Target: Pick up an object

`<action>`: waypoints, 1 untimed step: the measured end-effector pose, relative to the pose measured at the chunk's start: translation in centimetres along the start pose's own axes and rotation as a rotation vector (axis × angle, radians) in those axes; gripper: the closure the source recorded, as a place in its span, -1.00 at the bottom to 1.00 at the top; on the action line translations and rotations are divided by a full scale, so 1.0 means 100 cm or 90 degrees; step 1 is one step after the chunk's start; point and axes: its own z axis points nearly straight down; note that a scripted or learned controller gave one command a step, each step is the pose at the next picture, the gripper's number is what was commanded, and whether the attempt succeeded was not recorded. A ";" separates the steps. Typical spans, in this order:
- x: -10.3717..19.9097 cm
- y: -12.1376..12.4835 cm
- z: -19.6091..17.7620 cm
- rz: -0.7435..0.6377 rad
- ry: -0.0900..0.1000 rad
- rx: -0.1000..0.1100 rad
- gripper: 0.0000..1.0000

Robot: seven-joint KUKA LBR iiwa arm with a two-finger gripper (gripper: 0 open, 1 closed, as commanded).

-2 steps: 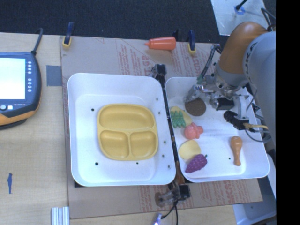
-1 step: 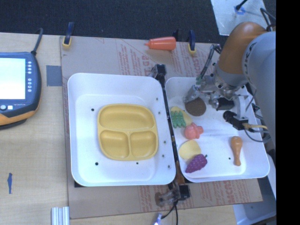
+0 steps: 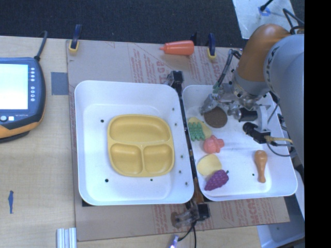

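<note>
You're hovering the gripper [image 3: 220, 105] over the right bin [image 3: 279, 190], far-left part, w/ a brown round piece [image 3: 215, 118] right below. Can't tell whether it's grasped. Be centring on it, keeping off the green toy [image 3: 196, 130] beside.

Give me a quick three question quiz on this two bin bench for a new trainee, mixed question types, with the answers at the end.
1. True or false: the yellow divided tray lies in the right bin.
2. Which toy lies nearest the right bin's front edge? A) purple grapes B) pink toy C) green toy
3. Fill in: the orange carrot lies on the cardboard behind the bins, outside ____ bins.

Key: 1 false, it lies in the left bin. 2 A. 3 both.
</note>
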 end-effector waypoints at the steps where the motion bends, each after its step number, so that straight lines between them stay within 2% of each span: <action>1: 0.011 0.000 0.000 -0.001 0.000 0.001 -1.00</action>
